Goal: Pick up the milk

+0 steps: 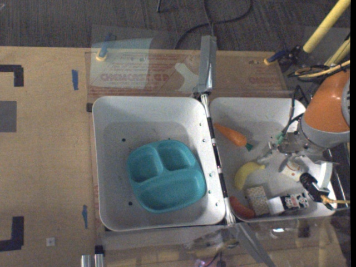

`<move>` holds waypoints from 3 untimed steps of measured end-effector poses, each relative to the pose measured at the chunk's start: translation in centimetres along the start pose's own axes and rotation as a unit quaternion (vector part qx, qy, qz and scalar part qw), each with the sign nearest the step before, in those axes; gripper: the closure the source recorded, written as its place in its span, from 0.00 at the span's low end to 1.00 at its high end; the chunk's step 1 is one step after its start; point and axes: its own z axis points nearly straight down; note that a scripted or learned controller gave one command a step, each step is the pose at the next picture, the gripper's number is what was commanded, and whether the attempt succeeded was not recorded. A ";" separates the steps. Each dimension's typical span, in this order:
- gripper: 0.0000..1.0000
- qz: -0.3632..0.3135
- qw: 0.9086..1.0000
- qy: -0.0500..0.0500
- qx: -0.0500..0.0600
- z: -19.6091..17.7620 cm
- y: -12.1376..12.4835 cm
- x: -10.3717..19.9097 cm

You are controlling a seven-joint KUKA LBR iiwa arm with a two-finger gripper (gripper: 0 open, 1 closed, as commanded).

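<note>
Landmark: right bin (222,107).

Near wall of right bin: milk (290,203), lying on side, cow print, w/ white end toward a speckled block (257,197) just beside it. Red item (242,207) in near-left corner, partly hidden by rim.

Mid bin: banana (247,172), left of gripper. Gripper (282,156) low over bin floor, right of banana, apart from milk; fingers blurred, can't tell if spread or pressed together. Nothing seen pinched.

Farther in: carrot (232,136), near left wall, tilted.

Left of right bin: left bin (111,115) holding teal tray (166,174), 3 compartments.

Beyond bins: clear sheet (125,54) on bench, black cable (222,4) on floor.
</note>
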 end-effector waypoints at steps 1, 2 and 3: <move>0.00 0.214 0.977 0.004 0.003 0.0 4.0 -2.4; 0.00 0.205 0.979 0.001 0.003 0.2 11.1 -2.0; 0.00 0.262 0.965 -0.001 0.003 -5.2 11.6 -2.6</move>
